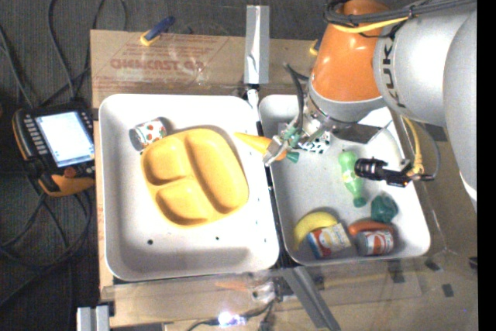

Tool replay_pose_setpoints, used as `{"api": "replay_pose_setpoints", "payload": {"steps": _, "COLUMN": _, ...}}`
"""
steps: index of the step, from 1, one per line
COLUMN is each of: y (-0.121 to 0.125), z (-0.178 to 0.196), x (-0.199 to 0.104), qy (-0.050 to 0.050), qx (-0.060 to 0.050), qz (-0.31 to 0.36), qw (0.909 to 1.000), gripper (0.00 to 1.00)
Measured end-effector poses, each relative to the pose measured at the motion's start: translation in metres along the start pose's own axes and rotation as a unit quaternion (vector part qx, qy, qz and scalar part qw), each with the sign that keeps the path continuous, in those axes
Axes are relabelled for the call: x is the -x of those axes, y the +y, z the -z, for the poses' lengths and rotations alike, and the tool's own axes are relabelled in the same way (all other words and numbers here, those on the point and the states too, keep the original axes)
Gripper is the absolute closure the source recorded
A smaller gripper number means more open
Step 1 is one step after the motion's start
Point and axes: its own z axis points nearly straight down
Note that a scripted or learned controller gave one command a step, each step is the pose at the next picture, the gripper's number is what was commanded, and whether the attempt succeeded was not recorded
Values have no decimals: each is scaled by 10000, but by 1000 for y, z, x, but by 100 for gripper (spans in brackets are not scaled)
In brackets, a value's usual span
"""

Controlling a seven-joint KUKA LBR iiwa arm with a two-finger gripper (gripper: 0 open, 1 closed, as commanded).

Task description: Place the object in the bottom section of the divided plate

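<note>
Camera view looks down on the worktop (108, 43) and its two white bins. Nearest, along the front edge of the right bin (418, 240), lie a banana (316, 223), a small can (328, 240) and a red can (375, 240), touching in a row, with a dark green piece (384, 207) just behind them. A green bottle (351, 176) lies further back, near the bin's middle. In the left bin (116, 244) the yellow divided plate (195, 176) sits near the middle, tilted, and a small can (149, 133) lies at the plate's far left corner. The jaws (280, 147) hang over the wall between the two bins, clenched on an orange carrot (252, 141) with a green top, whose tip points toward the plate's right rim; it is just beside the plate, not in any section. A dice-like block (314, 144) lies behind the jaws in the right bin. The grey and orange arm (353, 62) comes in from the far right.
</note>
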Motion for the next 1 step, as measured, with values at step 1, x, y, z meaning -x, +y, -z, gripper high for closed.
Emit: {"api": "replay_pose_setpoints", "payload": {"steps": 1, "y": 0, "z": 0, "x": 0, "qy": -1, "qx": 0, "qz": 0, "qw": 10000, "gripper": 0}}
